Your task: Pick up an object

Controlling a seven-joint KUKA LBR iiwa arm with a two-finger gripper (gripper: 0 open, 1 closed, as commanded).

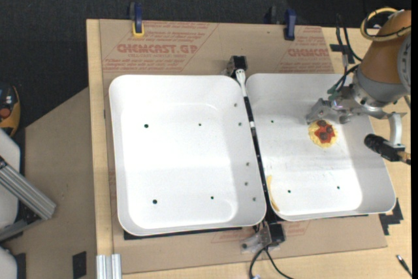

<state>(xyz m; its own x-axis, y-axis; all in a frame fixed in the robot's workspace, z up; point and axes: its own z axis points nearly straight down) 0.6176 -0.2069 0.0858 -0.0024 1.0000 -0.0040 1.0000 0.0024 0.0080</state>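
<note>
- So the target's that little round yellow thing with red on top (323, 134), sitting on the floor of the right bin (366, 199), toward the far half and well away from the walls. It's the lone loose item in there, so I've got nothing to bump into.
- My gripper (326, 114) is hanging right at the far edge of it, basically on top of its upper rim from this angle. Whether I'm actually touching it or just above it, I can't tell.
- Same goes for my grip: it's a dark cluster from here and I honestly can't tell whether I'm spread, clenched, or have anything pinched. I wouldn't call it a hold.
- To do this well, I reckon I want to be centred over the disc rather than off its far edge, so a small nudge toward the near side before dropping.
- It looks flat and low, so I'd go all the way down to the bin floor and squeeze across its width; stopping high probably just skims the top.
- Lift slow and straight, then check it came up with me.
- Pose-wise: I'm reaching in from the right, orange band (382, 55) up by the wrist, forearm angled down and left into the bin.
- The left bin (130, 160) isn't involved.
</note>
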